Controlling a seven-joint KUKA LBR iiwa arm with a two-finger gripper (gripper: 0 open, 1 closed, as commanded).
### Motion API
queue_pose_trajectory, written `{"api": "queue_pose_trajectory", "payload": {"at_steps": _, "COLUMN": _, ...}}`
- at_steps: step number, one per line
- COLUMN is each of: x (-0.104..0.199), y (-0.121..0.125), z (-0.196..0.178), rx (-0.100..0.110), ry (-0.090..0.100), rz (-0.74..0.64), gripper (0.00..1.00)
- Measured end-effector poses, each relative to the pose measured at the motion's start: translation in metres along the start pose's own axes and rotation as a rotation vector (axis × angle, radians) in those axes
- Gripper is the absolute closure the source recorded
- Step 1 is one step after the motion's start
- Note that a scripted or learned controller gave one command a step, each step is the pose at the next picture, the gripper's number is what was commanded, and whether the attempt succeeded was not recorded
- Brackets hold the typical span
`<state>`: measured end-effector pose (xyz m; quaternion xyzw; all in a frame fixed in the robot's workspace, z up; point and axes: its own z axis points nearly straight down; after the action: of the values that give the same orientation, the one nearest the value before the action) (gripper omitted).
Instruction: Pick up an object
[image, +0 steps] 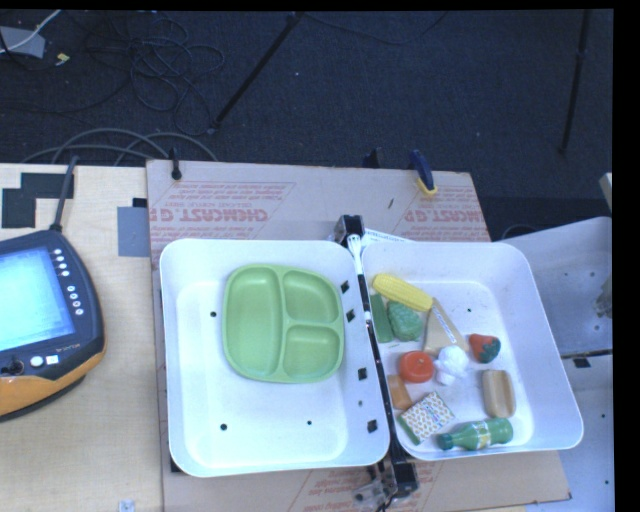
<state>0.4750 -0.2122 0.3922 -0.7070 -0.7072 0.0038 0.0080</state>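
The right bin (530, 300) holds several small toy foods. A yellow corn cob (402, 291) lies at its upper left, with a green lump (405, 321) just below it. Further down sit a red-orange round piece (417, 366), a white ball (452, 361) and a red strawberry-like piece (485, 347). A brown hot dog (497, 392), a checkered packet (428, 414) and a green bottle (478, 434) lie along the bin's near side. The left bin (190, 400) holds a green divided plate (283, 323).
A teach pendant with a lit screen (40, 320) rests on the bench at the far left. A blue clamp (424, 172) grips the board's far edge. Cables run across the dark floor behind the bench.
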Motion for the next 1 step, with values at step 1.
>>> {"api": "queue_pose_trajectory", "payload": {"at_steps": 1, "x": -0.0008, "y": 0.0198, "z": -0.1547, "rx": -0.031, "ry": -0.012, "rz": -0.002, "gripper": 1.0}}
